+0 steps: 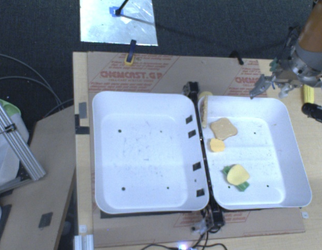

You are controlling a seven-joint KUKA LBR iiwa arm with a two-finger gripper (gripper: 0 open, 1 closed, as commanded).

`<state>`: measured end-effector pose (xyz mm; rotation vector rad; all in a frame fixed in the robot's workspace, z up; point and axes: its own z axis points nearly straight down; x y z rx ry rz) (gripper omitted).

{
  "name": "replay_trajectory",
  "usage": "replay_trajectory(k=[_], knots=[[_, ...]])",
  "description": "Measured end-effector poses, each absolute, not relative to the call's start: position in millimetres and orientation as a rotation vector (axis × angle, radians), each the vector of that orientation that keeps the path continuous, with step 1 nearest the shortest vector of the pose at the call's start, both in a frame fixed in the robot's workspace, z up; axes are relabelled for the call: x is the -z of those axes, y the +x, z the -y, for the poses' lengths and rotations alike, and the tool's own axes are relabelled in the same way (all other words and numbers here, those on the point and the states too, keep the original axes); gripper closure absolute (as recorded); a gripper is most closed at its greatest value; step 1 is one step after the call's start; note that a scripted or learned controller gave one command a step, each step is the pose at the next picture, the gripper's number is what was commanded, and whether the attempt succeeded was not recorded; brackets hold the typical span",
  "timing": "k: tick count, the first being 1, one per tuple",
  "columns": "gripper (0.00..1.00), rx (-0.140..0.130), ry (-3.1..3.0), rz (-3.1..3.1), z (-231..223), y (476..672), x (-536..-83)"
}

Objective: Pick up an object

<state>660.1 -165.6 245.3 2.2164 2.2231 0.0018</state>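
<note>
The pincer (269,85) is seen at the upper right of the frame, above the far rim of the right bin (286,139); its fingers (256,89) are spread apart, with nothing between them. Within that bin, a tan bread-like piece (223,128) lies near the dividing edge, a small yellow block (217,146) just below it, and a yellow object on a green piece (237,175) lower still. A pale banana-like item (204,108) rests along the bin's upper left wall. The left bin (145,150) sits beside it. Both are carried by a bench (150,72) covered in printed cardboard. A metal sheet (118,14) lies on dark carpet (36,20) at the upper left.
</note>
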Motion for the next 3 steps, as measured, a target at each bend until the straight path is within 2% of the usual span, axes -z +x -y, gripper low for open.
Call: replay_trajectory(k=[1, 2, 3], knots=[[0.0, 0.005, 2.229, -2.231, 105, 573.5, -86], [0.0, -0.012, 2.219, -2.213, 160, 561.2, -89], [0.0, 0.0, 2.223, -2.226, 116, 486.0, -120]])
